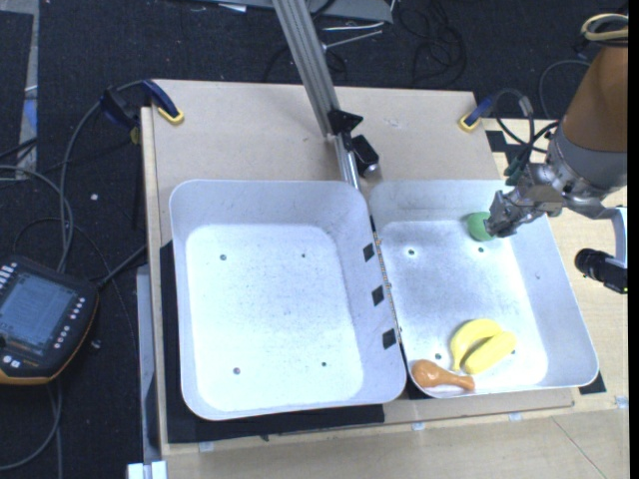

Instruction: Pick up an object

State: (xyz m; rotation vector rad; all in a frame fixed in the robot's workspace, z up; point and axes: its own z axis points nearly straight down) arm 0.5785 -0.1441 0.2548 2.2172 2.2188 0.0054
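In the right bin (pixel 519 267) a small green object (pixel 477 227) lies near the far wall. My gripper (pixel 498 225) hangs right beside it, at its right edge, partly covering it. A yellow banana-shaped object (pixel 481 344) rests near the bin's front wall. An orange object (pixel 439 375) with a narrow end lies just in front and to the left of the banana, in the front corner.
The left bin (pixel 270 297) sits next to the right one, with black clips along the shared rim. A slanted metal pole (pixel 312 58) rises from behind the bins. A hand-held controller (pixel 35 312) lies on the floor to the left.
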